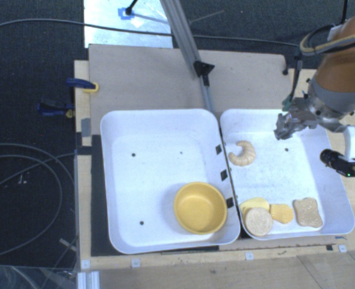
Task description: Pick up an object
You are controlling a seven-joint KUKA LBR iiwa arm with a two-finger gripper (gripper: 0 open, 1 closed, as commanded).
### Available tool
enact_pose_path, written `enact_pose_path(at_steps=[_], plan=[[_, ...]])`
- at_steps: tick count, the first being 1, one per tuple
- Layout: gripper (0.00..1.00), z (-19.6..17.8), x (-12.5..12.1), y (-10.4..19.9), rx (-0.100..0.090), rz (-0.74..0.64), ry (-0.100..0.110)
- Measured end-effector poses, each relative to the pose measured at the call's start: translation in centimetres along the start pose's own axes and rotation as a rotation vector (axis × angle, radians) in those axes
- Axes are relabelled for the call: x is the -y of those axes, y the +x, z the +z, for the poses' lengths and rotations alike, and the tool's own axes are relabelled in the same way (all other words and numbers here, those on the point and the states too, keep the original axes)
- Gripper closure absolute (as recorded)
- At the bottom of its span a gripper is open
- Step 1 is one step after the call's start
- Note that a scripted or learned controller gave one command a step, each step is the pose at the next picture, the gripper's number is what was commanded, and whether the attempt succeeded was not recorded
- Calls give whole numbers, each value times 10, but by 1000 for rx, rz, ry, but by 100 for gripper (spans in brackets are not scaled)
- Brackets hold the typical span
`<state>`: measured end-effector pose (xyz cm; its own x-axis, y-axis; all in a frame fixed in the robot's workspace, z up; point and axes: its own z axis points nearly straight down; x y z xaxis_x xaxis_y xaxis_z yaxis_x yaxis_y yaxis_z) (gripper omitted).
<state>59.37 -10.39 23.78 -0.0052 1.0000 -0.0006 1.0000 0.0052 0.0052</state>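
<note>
Near edge of the right bin (337, 212): four food pieces in a row. A round cracker-like disc (259, 221) overlaps a pale yellow piece (256, 205) behind it; next to them an orange-yellow chip (281, 213), then a tan bread slice (308, 212) nearest the right wall. All lie flat on the bin floor.

Left bin (123, 161): a yellow bowl (200, 207) sits upright in its near right corner, close to the divider where the two bins meet.

Mid right bin: a croissant (243, 153) lies curled on the floor, close to the left wall, apart from the front row.

Farther back: the gripper (284, 129) hangs over the far part of the right bin, to the right of the croissant and beyond it, with a clear gap between them. From here it reads as a dark cluster; cannot tell how far the fingers are spread. Nothing visible between them, and it appears to touch no object.

Behind the bins: bare tan board (147, 77), and a grey pole (180, 23) slanting up from its clamp.
</note>
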Motion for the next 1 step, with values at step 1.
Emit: enact_pose_path(at_steps=[1], plan=[[100, 4, 2, 51, -2, -5, 3]])
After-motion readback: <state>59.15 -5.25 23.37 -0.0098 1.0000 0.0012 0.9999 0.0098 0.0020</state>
